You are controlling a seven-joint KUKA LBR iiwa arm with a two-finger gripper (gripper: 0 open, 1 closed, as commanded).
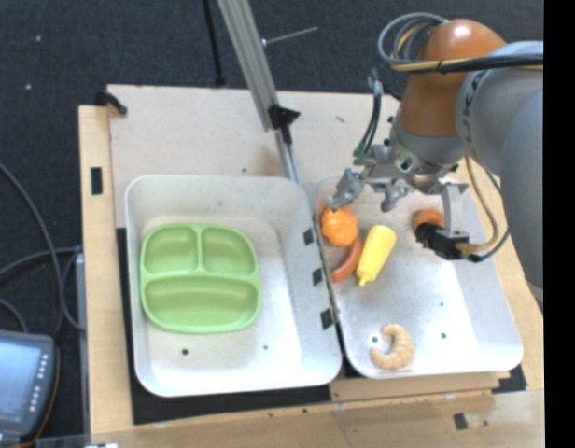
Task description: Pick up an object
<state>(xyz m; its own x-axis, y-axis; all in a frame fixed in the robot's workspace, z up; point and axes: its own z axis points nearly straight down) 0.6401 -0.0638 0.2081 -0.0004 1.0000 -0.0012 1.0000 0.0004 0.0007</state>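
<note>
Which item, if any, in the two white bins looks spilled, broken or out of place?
Nothing stands out. The green divided plate lies flat in the left bin. In the right bin, the orange fruit, sausage, yellow corn and croissant lie loose but whole. The gripper hangs above the fruit.

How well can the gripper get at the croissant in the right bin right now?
Probably well: the croissant lies alone near the bin's front edge with bare floor around it, well apart from the corn. The gripper sits at the bin's far end.

No legible text, labels, numbers or signs anywhere.
</note>
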